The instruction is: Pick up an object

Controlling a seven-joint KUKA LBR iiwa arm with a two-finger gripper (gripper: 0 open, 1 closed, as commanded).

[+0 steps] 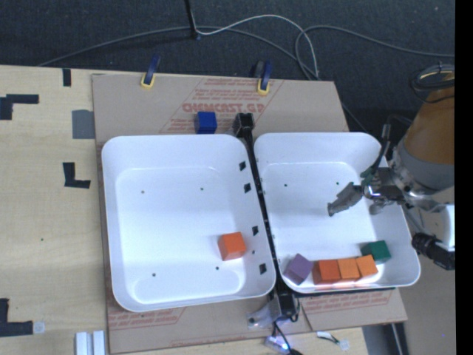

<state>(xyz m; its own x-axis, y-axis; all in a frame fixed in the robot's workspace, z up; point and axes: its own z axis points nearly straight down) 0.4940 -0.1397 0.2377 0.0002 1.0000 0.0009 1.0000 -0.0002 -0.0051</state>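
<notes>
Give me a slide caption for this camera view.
Gripper hovers in the right bin above blocks lined along its near wall.

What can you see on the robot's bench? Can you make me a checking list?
Surface: cardboard sheet on a wooden bench, carrying a left bin and a right bin.
Job's things: orange cube in the left bin; purple cube, two orange blocks, and a green block along the right bin's near edge.
Clutter: blue cube on the cardboard behind the left bin.
Grippers: pincer over the right bin, away from the blocks, nothing between its fingers.
Cables: black and white cables behind the bench.
Surroundings: dark floor; two clamps on the cardboard's far edge.
</notes>
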